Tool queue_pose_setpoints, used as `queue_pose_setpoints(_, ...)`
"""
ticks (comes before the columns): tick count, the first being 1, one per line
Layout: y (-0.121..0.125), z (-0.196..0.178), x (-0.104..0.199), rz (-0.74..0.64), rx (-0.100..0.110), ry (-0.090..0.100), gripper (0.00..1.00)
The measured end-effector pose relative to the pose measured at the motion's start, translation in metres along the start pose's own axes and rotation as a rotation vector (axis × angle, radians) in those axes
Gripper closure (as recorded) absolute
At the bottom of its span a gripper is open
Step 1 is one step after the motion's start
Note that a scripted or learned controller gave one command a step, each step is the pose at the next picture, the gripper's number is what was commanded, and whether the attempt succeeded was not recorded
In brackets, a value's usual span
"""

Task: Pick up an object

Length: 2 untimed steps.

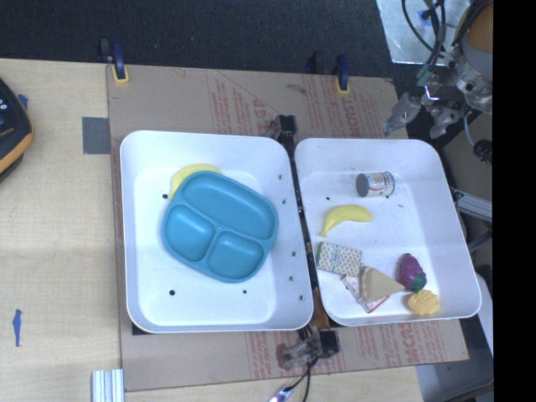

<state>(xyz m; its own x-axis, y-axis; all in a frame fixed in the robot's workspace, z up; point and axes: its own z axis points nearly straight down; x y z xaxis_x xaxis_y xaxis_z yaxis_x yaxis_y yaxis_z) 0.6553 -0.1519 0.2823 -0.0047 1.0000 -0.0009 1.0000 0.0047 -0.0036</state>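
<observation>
My gripper (pixel 421 117) hangs above the far right corner of the right bin (pixel 444 193), its two fingers spread apart with nothing between them. In that bin lie a small grey can (pixel 375 183) on its side, a yellow banana (pixel 346 217), a patterned square packet (pixel 339 259), a tan wedge (pixel 377 284), a purple fruit (pixel 410 269) and a small yellow piece (pixel 424 302). The left bin (pixel 146 300) holds a blue divided plate (pixel 219 226) lying over a yellow item (pixel 191 175).
Both bins rest on a brown cardboard sheet (pixel 218 99) clamped at its far edge. A black and orange device (pixel 12 124) sits at the left edge of the bench. Cables (pixel 423 11) hang near the arm at top right.
</observation>
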Motion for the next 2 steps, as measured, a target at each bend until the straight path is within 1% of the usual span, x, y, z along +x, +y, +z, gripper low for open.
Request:
queue_pose_setpoints(1,-0.048,0.112,-0.056,0.0,0.002,-0.001,0.0)
queue_pose_setpoints(2,-0.116,0.191,-0.059,0.001,0.001,0.001,0.0)
